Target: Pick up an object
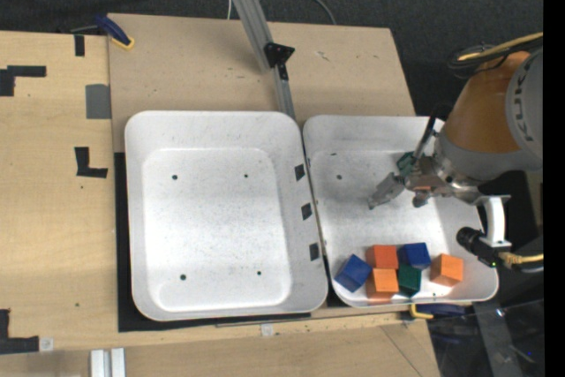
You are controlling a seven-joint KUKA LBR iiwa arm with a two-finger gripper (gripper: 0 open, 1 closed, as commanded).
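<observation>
The end effector (399, 188) hangs over the middle of the right bin (353, 137), at the right of the frame, and whether it is open or closed cannot be told from this slanted view; nothing is seen gripped in it. The candidates for picking all lie below it in the frame, clustered along the bin's lower edge, apart from it with bare bin floor between. The cluster runs left to right: a blue block (352, 272) at its left end, an orange block (383, 256) and another orange block (384, 282) beneath it, a second blue block (414, 254), a dark green block (409, 279), and a lone orange block (448, 268) at the right. They look like small, matte cubes, several touching, so the outlying blue and right orange ones seem the easier grasps. The left bin (141, 137) sits beside it on the desk (177, 57)
</observation>
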